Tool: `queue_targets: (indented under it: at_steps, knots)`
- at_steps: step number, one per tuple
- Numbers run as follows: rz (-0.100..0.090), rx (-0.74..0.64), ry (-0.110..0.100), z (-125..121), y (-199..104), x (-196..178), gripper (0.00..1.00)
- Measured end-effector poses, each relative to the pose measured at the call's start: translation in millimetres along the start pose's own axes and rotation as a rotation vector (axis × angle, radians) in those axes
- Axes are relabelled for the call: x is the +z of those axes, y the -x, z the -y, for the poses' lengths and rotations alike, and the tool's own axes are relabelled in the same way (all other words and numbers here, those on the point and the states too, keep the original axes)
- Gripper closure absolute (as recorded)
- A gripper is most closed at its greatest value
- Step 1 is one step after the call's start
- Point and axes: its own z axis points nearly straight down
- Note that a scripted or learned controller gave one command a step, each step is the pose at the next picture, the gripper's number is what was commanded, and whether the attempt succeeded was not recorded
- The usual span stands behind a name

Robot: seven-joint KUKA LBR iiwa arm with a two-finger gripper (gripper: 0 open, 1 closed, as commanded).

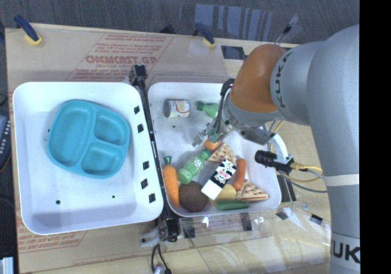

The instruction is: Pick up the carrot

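Over the right bin [160,144], the gripper [211,138] hangs near the bin's centre, fingers angled down toward 7 o'clock. Its tip sits at a small orange piece [213,144]; cannot tell whether the fingers are spread or closed, or whether they grip anything. The grey arm [317,83] with its orange band [259,80] comes in from 3 o'clock and covers the bin's 2 o'clock corner.

Carrot [171,185] lies along the bin's left wall toward 7 o'clock, long axis roughly 12-to-6, apart from the gripper. A brown round item [193,196] touches it at its 4 o'clock side. A green bottle [190,169] lies just beside the carrot's top end, toward 2 o'clock.

Can [177,108] on its side at the bin's 11 o'clock. Waffle wedge [252,192] at the bin's 5 o'clock, a second orange stick [239,173] just above it.

Left bin [24,163] holds a blue divided plate [89,138]. Both bins sit on the bench [110,53].
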Motion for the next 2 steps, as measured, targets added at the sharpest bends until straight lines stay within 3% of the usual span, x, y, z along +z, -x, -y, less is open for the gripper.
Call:
queue_targets:
  at_steps: [1, 2]
  knots:
    - [-0.004, 0.544, 0.0, 38.1, -58.1, 3.6, 1.0]
    - [-0.004, 0.543, 0.0, 38.1, -57.9, 3.4, 0.0]
